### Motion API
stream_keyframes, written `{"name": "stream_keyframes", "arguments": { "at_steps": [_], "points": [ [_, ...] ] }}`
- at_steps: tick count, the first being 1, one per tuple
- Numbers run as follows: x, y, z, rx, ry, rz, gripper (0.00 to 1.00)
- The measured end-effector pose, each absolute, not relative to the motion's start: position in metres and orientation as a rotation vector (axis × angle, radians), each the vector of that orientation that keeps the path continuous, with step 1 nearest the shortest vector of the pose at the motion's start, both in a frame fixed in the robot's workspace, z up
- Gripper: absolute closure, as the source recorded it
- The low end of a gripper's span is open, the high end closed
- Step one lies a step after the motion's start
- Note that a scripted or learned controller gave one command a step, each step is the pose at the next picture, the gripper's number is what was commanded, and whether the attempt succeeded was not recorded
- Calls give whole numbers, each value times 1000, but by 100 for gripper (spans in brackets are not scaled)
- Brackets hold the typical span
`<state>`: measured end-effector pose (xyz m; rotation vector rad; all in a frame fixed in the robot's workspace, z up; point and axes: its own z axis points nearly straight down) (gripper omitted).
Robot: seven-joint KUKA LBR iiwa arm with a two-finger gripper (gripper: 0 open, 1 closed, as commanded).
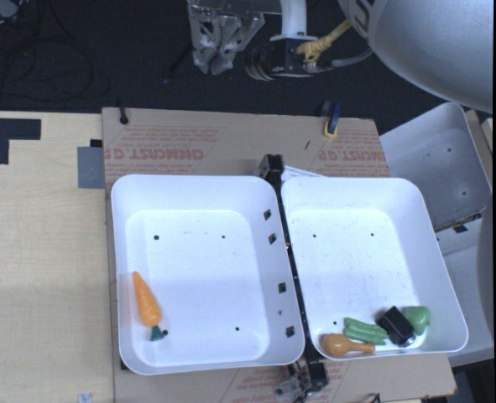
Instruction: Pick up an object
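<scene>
**Arm raised behind the bins**

The gripper (222,44) hangs above the desk's far edge, clear of both bins; whether its fingers are parted I cannot tell. A carrot (146,300) lies in the left bin (189,193). The right bin (357,193) holds a green vegetable (365,331), a black block (396,325) and an orange pear-shaped piece (345,345) clustered at its near corner.

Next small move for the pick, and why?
Probably bring the hand down over the left bin toward the carrot. The hand is up at the back, away from both bins; the carrot lies alone, while the right bin's items sit bunched in its near corner.
</scene>
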<state>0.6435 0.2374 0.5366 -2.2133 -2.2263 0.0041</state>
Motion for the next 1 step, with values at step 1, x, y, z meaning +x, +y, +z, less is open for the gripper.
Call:
{"name": "stream_keyframes", "arguments": {
  "at_steps": [1],
  "points": [
    [643,136,396,-2226,-2205,29,100]
  ]
}}
